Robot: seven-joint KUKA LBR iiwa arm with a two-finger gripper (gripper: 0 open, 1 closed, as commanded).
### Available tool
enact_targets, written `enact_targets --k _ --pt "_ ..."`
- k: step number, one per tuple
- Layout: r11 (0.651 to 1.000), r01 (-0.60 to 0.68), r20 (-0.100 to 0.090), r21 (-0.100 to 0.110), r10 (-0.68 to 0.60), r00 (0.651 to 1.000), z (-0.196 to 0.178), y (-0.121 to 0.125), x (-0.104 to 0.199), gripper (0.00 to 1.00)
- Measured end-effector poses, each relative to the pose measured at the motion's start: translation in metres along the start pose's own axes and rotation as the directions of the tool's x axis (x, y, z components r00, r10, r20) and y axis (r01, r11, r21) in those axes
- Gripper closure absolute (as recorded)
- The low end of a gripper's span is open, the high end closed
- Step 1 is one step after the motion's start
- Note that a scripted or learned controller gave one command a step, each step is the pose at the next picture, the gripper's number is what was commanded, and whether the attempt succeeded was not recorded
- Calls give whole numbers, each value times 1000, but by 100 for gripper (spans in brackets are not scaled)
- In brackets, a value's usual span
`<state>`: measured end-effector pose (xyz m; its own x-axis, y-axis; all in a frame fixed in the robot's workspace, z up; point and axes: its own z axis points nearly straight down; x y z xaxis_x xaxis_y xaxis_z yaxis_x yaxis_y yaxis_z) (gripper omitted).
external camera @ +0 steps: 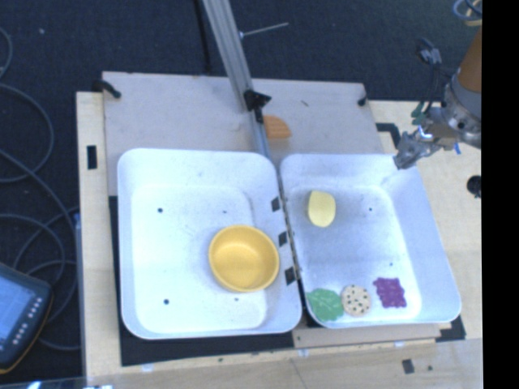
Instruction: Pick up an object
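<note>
One arm (466,79) reaches in from the right; its gripper (408,154) hangs over the right bin's (422,209) far right corner. Claw state: cannot tell. No legible writing.

Both bins are white, the left bin (162,185) speckled with a few dark dots and the right bin (405,217) likewise. The bowl (243,258) is yellow, the oval piece (321,208) a paler yellow, the leafy piece (325,303) green, the cookie (355,299) tan with dark chips, and the knobbly piece (390,292) purple. The bench (97,217) is pale tan wood, and an orange object (276,128) lies on the grey board (178,112) behind the bins.
</note>
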<state>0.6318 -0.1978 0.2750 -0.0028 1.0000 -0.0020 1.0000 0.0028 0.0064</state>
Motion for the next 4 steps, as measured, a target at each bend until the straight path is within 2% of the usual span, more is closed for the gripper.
enact_targets --k 1,2,4 --pt "1000 3 -2 5 -3 1000 4 6 41 100" --pt "1000 4 -3 6 -4 1000 10 16 102 100" --pt "1000 5 -3 4 -5 1000 -1 28 207 100"
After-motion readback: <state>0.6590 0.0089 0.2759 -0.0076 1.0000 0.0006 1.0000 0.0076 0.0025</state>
